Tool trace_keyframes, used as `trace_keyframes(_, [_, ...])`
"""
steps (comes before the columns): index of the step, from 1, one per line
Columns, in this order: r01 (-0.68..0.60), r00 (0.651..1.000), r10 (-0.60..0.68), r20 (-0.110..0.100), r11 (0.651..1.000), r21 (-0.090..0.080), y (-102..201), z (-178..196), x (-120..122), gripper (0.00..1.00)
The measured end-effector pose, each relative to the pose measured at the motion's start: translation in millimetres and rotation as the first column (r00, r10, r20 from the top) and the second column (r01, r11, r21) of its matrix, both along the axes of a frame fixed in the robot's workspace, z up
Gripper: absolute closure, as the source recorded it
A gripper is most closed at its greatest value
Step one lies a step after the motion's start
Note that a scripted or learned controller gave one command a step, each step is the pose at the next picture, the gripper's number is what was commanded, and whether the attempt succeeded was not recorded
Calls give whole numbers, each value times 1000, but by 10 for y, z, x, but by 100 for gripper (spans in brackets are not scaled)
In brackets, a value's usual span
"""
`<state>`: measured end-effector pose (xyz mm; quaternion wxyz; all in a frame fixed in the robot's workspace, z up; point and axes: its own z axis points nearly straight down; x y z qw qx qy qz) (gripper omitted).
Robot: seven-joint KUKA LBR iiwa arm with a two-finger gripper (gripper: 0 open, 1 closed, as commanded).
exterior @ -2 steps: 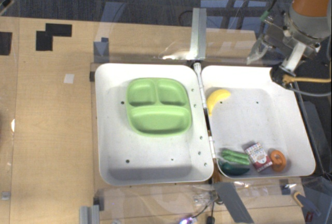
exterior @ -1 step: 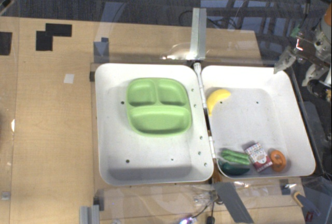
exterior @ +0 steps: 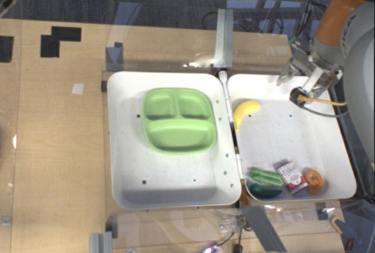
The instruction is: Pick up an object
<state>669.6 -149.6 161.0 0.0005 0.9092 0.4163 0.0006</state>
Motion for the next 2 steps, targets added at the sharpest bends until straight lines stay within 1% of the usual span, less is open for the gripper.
trace_keyframes(1, [377,926,-377,2,926,2,216,955,-27,0])
trace_keyframes(2, [310,951,-310,2,951,2,547,1547,-290,0])
